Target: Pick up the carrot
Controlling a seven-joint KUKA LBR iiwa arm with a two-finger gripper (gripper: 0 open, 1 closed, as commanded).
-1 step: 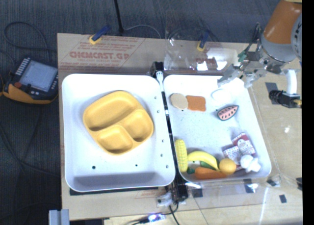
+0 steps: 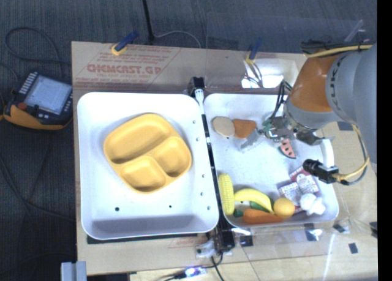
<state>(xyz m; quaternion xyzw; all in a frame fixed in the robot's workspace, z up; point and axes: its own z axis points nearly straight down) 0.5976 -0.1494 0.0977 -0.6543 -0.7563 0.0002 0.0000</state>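
The carrot [image 2: 260, 217] lay at the near edge of the right bin [image 2: 263, 103], at about 6 o'clock in that bin, pressed against the front wall. Its long axis ran roughly 9 to 3 o'clock, with the fatter end toward 9 and the taper toward 3. It was crowded: the banana [image 2: 253, 196] touched it along the 12 o'clock side, the corn cob [image 2: 226, 193] stood just beside its 9 o'clock end, and a yellow lemon-like fruit [image 2: 283, 206] sat against its 3 o'clock end.

The gripper [image 2: 275, 128] hung in the far half of the same bin, at about 1 o'clock from bin centre, well apart from the carrot. From the gripper the carrot lay at about 6 o'clock, very slightly toward 7. Whether the claw was open or closed could not be judged; the wrist and cabling hid the tips, and nothing could be made out in its grasp. A brown-and-tan food piece [image 2: 234, 127] lay at 9 o'clock from the gripper, and a watermelon slice [image 2: 288, 147] just at its 5 o'clock.

Judgement: the pick was not yet begun. The closing direction should likely run 12 to 6, across the carrot's short axis, though the front wall and the banana leave little room on either side.

The yellow divided plate [image 2: 147, 151] sat in the left bin [image 2: 92, 114], not involved.
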